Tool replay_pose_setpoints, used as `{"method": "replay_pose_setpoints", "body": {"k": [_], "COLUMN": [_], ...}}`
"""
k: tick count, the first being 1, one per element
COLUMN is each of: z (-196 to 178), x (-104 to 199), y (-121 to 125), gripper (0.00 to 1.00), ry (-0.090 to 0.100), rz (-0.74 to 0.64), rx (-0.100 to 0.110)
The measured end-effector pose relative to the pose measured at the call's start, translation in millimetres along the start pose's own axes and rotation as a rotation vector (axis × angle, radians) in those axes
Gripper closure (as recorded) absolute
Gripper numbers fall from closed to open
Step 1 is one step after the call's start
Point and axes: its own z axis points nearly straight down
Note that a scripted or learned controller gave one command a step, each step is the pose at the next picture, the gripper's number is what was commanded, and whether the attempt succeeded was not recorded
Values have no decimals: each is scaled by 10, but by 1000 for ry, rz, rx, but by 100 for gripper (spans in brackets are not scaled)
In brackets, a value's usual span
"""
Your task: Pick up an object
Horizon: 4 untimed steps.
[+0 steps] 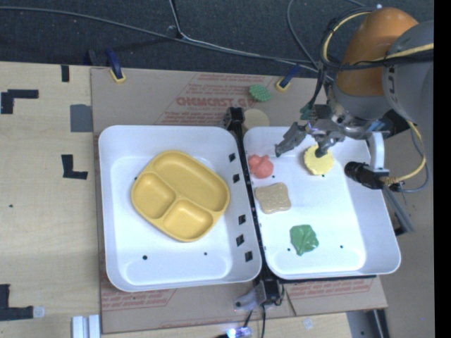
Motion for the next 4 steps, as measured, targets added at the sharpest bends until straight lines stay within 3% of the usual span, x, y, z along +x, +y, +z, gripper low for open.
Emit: {"method": "replay_pose_setpoints", "body": {"k": [1, 4], "z": [-84, 1331], "x": [2, -15], "y": [26, 61], "gripper": [0, 0], "ry": [-1, -3], "rz": [-3, -3], "rx": [-14, -14]}}
